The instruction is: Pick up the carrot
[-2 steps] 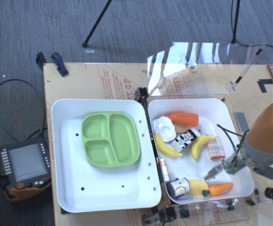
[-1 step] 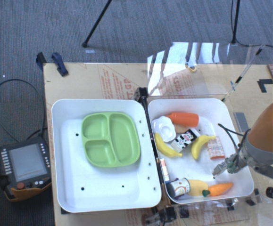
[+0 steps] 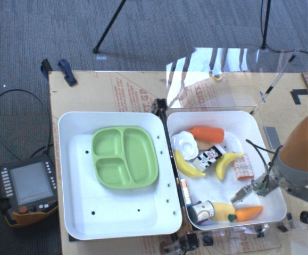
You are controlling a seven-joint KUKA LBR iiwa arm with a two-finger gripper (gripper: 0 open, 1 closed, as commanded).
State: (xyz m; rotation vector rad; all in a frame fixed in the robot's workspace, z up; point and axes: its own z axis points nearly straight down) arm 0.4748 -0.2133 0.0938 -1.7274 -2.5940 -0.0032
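The carrot (image 3: 249, 213), orange with a small green top at its left end, lies along the front wall of the right bin (image 3: 265, 137), near its front right corner. My gripper (image 3: 244, 194) hangs just above and slightly behind the carrot and points to the left. The view shows nothing held in it. The grey arm with its orange band (image 3: 305, 145) comes in from the right edge.
Left of the carrot lie a yellow piece (image 3: 224, 210) and a tipped can (image 3: 201, 213). Further back are two bananas (image 3: 188, 166) (image 3: 227, 163), a red packet (image 3: 243, 168), a small carton (image 3: 210, 157), a white cup (image 3: 185, 143) and an orange bottle (image 3: 207, 134). The left bin holds a green divided plate (image 3: 125, 156).
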